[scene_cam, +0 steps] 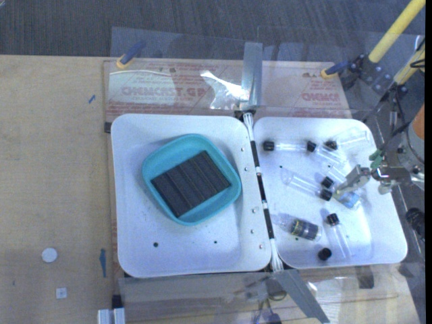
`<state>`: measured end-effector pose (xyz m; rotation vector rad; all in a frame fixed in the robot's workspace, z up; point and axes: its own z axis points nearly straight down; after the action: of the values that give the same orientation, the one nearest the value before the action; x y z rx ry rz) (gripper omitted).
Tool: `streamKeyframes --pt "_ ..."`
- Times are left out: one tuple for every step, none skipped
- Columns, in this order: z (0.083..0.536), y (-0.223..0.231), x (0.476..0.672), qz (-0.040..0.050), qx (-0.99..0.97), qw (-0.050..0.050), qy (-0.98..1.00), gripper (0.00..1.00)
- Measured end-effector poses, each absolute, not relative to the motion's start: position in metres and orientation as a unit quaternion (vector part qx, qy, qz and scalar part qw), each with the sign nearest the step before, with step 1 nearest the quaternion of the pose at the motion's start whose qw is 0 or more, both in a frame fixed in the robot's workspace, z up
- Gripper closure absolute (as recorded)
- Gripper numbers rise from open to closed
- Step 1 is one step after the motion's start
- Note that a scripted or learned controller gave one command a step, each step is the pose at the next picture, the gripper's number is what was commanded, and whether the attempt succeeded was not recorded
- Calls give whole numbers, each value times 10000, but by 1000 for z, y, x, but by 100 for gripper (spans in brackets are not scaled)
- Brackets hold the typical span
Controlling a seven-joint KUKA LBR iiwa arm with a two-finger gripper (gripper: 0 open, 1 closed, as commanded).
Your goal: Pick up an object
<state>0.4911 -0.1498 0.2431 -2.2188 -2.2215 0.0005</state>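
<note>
The right bin holds several clear vials with black caps. One lies at the back, one in the middle, and one at the front. A darker vial lies near the front left. My gripper reaches in from the right, low over the right-hand part of this bin. It hangs just above a small vial with a bluish end and beside two black caps. I see nothing clearly held in it.
The left bin carries a teal dish with a dark ribbed block in it. A metal divider runs between the bins. Clamps and yellow rods stand at the back right.
</note>
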Motion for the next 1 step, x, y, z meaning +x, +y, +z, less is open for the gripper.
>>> streamKeyframes --pt "136 -177 550 2 -7055 4 -7087 0"
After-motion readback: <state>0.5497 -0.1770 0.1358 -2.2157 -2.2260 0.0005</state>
